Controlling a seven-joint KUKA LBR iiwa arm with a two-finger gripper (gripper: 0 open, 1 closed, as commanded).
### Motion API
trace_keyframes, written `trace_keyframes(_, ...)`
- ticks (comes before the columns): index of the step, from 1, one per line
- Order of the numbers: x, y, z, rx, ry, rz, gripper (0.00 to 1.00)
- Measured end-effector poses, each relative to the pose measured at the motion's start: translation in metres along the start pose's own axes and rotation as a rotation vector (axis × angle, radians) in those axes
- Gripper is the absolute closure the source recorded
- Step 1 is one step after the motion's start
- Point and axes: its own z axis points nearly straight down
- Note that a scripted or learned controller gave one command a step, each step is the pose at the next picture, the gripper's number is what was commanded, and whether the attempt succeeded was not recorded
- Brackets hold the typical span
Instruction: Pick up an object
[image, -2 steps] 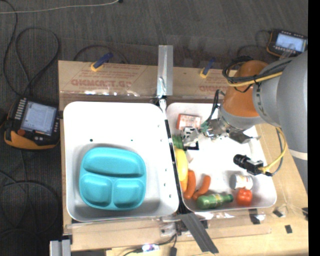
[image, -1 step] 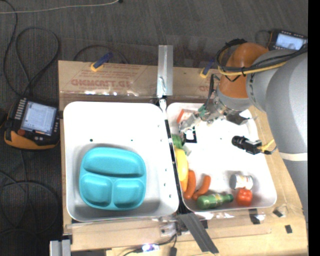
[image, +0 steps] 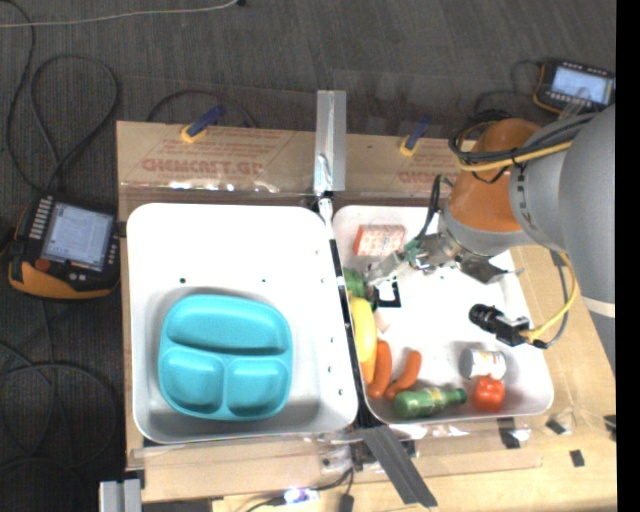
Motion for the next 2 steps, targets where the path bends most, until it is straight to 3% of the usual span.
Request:
trace_keyframes(1, 0.01, -0.023, -0.002, -0.008, -0.006, -0.124, 0.0)
trace_keyframes(2, 0.064, -0.047, -0.077, 0.054, 0.027, -0.314, 0.0)
